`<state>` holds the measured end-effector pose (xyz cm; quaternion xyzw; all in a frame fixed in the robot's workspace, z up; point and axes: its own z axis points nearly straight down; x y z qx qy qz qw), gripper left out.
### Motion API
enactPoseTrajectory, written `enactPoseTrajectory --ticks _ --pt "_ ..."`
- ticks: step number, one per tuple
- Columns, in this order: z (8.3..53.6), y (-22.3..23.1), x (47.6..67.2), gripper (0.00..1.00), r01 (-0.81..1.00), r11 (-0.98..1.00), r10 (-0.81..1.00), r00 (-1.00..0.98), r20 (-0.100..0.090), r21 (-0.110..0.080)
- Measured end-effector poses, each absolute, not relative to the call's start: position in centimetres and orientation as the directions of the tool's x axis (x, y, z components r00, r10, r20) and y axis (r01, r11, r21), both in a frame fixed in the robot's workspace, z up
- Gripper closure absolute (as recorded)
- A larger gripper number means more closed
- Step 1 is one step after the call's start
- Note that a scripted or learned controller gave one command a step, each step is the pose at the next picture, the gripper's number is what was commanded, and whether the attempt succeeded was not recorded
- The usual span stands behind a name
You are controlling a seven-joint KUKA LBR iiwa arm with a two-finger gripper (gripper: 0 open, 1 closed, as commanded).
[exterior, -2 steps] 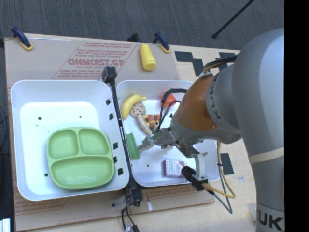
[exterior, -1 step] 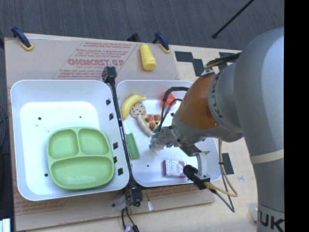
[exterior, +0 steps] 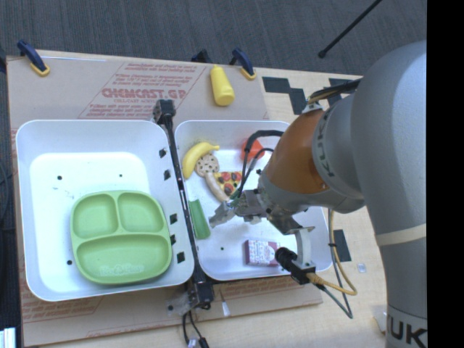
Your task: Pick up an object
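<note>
Looking down at a slant, the camera view shows the gripper low over the right bin, reaching in from the right, its metal tips ending just beside the green stick-shaped object that lies along the bin's left wall. That stick lies immediately left of the jaws, its long axis running up and down the frame, roughly parallel to the divider between the bins. Whether the jaws stand wide or narrow cannot be told, since the tips are small and blurred; nothing is seen between them. Farther up the frame in the same bin lie a banana, a cookie and a pizza slice, all near the wrist; a small purple box sits below the jaws. The left bin carries a green divided plate, well apart from the arm. Judged likeliest target: the green stick, nearest the tips, calling for a short leftward shift.
</note>
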<state>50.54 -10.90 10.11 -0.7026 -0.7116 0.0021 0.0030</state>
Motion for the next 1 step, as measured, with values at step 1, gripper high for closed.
enactPoseTrajectory --ticks 1 --pt "11.12 -10.87 50.6 1.0 1.0 0.015 1.0 -0.015 0.002 -0.008"
